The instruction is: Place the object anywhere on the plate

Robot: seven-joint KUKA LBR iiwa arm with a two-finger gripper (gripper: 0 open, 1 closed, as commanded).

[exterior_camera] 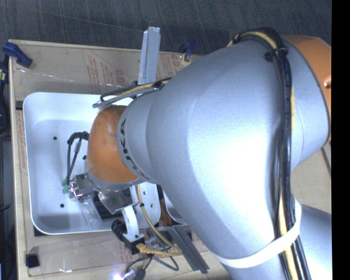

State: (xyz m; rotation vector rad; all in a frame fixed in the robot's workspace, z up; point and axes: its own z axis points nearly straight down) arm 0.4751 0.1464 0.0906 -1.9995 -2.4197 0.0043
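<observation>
Object and plate both hidden, can't tell where either sits, big grey arm [221,144] covers most of scene. Tool [90,206] down low in left white bin [41,133], near front wall; how far open, can't tell, nothing seen in it. Orange band [105,150] right above. Bin's left half bare, open room there. Black cables [74,150] loop beside wrist. Blue clamp [14,52] on counter [76,60] far corner.
</observation>
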